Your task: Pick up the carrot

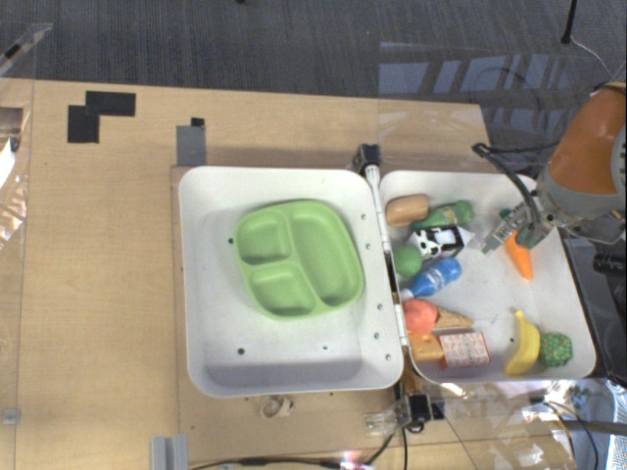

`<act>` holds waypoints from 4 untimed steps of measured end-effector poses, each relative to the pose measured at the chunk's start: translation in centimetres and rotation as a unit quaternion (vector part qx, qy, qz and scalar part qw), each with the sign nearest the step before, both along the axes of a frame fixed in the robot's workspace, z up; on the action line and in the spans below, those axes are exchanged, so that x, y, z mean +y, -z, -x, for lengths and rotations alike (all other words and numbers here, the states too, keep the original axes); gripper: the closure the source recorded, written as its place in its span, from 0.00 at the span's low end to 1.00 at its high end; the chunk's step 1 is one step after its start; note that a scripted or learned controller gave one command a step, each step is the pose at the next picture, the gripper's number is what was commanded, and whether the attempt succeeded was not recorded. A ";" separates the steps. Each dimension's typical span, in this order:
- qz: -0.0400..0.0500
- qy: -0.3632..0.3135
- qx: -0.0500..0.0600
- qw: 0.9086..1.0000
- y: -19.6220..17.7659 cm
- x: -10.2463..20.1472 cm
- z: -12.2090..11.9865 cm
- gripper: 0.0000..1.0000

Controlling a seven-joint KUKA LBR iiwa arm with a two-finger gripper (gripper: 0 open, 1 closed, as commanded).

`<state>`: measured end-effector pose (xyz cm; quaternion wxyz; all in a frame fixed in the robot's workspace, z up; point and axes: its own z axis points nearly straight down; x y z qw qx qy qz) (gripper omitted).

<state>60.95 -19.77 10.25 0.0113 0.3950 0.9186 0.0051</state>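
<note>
- My gripper [521,231] is down in the right bin [578,292], near its far right corner, and the carrot [519,256] is right at my fingertips, poking out just below them toward the near side.
- Honestly can't tell how wide I'm open, or whether I've actually got the carrot or am just touching it. The fingertips and the orange top blur together from up here.
- Handling guess: looks like a small plastic toy, so light, stiff and a bit slick. It tapers, so I'd take it across the thicker upper part, not the pointy end, or it'll likely squirt out.
- Count in my bin: one carrot, one banana [524,344] down toward the near side from me, one small green bumpy thing [556,349] beside it, one bread roll [408,208], one blue bottle [433,277], one black-and-white toy [437,242], one printed box [462,349], plus a few more bits on the far side from me that I can't name.
- Left bin [206,292]: one green divided plate [299,258], well away from me.
</note>
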 end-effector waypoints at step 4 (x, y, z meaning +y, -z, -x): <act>0.000 -0.050 0.015 0.999 -2.4 -0.8 0.0 0.00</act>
